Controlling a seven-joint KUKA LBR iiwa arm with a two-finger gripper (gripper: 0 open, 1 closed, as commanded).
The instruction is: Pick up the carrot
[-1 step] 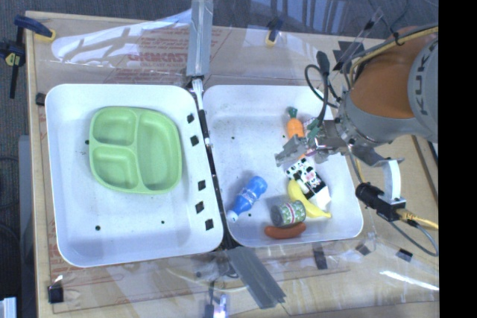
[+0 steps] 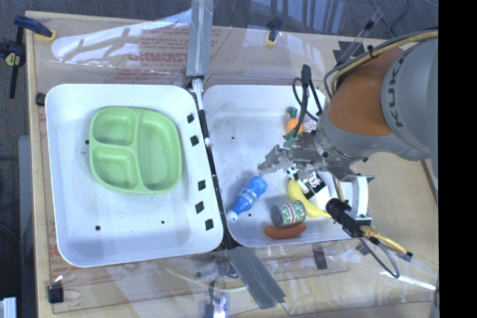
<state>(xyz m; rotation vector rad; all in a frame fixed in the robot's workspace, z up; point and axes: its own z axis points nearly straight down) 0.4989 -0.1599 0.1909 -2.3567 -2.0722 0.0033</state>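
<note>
Carrot, the small orange vegetable toy (image 2: 294, 123), lies in the right shallow white plastic bin (image 2: 246, 115), near that bin's far right part; only a small orange patch with a touch of green beside it shows, for the grey arm's wrist and its black cables cover the rest, so its length and its lie cannot be made out; the grey metal two-finger gripper (image 2: 287, 159) sits low over the middle of the same bin, just in front of the carrot and apart from it; whether the claw is wide, narrow or holding anything cannot be told, since the wrist hides most of it. Nearer the front of the right bin lie a blue plastic bottle with a white cap (image 2: 247, 196), tilted with its cap toward the divider; a small green-labelled tin can (image 2: 288, 213) on its side; a reddish-brown sausage-shaped toy (image 2: 285, 231) just in front of the can; a yellow banana toy (image 2: 302, 195), partly hidden under a white and black part of the arm's tooling. The left shallow white plastic bin (image 2: 67, 220) holds a pale green plastic plate with three compartments (image 2: 136, 150), lying flat toward its far half; the arm's orange band (image 2: 358, 104) is cut off at the right.
</note>
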